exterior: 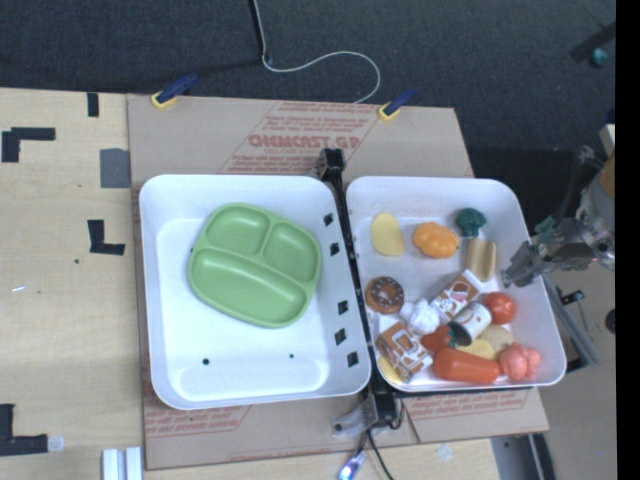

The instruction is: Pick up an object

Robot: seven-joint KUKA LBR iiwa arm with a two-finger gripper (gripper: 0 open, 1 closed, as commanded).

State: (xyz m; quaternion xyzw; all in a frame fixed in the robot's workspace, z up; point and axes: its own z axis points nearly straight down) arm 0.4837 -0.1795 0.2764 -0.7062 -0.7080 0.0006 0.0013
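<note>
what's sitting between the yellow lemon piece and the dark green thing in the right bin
In the camera view, an orange toy fruit lies between the yellow piece and the dark green item, apart from both.

Two white bins: the left bin [160,298] holds a light green divided plate [256,263]. In the right bin [500,193] lie a pale yellow lemon [387,234], an orange [435,240], dark green broccoli [470,220], a brown doughnut with pale sprinkles [384,294], a red tomato [499,308], a red-orange sausage [466,368] and a pink piece [521,361]. The cardboard sheet [290,138] is tan with red lettering; the bench [60,298] is light wood with black marks.
</note>
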